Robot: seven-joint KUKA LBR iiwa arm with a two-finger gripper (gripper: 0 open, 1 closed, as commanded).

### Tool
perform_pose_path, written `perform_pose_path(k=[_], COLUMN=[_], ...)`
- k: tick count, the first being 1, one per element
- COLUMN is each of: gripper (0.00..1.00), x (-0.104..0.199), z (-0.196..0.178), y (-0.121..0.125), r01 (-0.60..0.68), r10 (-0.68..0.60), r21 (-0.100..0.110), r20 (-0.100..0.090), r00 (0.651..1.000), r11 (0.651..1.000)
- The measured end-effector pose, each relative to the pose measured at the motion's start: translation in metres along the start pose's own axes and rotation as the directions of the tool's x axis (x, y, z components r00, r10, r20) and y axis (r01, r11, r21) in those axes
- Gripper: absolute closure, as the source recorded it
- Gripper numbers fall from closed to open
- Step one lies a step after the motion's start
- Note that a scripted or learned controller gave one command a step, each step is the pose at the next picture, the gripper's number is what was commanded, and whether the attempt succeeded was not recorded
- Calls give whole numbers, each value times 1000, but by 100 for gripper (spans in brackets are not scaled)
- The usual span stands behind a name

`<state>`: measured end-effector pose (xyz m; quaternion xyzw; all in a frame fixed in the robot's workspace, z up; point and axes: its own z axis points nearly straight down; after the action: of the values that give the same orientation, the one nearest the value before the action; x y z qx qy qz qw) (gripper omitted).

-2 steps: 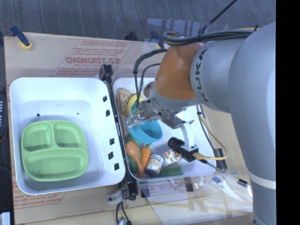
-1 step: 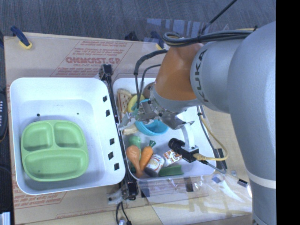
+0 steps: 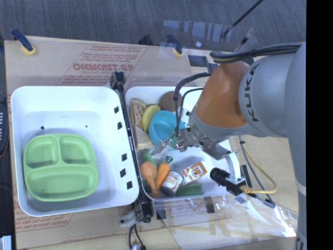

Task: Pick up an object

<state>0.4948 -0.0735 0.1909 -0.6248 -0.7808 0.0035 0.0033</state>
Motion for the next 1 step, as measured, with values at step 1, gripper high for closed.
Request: perform_pose_path(k=[1], gripper=[0], x=[-47], z=[91], y=[98], r01=[27], r10=[-27], r21=[-24], r20=[10], r00=[1000], r11=[999])
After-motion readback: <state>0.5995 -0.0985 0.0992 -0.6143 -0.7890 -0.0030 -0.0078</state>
